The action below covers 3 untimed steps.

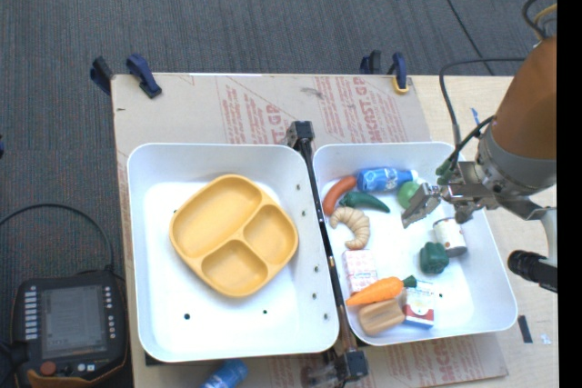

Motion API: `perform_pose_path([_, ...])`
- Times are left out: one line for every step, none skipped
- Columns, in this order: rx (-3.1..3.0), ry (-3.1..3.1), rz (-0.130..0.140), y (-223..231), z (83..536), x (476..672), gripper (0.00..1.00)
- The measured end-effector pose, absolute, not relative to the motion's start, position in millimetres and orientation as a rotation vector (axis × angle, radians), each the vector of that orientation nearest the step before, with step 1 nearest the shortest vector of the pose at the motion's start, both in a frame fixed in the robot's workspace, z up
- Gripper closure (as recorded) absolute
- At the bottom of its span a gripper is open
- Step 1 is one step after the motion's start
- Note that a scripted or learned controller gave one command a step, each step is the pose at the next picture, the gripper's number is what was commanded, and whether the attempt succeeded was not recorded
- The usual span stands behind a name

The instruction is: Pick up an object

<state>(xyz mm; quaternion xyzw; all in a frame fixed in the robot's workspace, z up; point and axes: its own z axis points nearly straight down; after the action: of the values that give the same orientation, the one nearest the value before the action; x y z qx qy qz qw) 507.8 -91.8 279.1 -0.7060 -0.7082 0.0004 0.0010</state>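
White plastic makes up both shallow bins on the tabletop (273, 100), seen from the single overhead camera. The left bin (150, 195) holds a yellow divided plate (234, 233), tilted a little across the bin floor. The right bin (491, 286) carries a scatter of toy food: a red sausage (339, 192) just beside a dark green pepper (365, 202), a blue packet (383, 179) near the far wall, a pale croissant (353, 225), a small pink-and-white box (360, 269), an orange carrot (376, 290) lying across it toward a tan bread slice (381, 316), a red-and-white carton (419, 312), a green broccoli piece (434, 258) and a white can (449, 236).

From the right the grey arm (527, 127) reaches over this bin, and the claw (435, 203) hangs above the far right part, close over a small green item (408, 193) and just beside the white can. Whether the claw is spread or pressed together cannot be told, and nothing can be seen pinched in it.
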Motion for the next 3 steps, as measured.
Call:
perform_pose_path([-2.220,-2.217,0.002,-126,87,520.3,0.00])
perform_pose_path([-2.218,-2.222,0.001,-121,88,607.5,0.00])
perform_pose_path([-2.221,-2.217,0.000,-122,97,607.4,1.00])
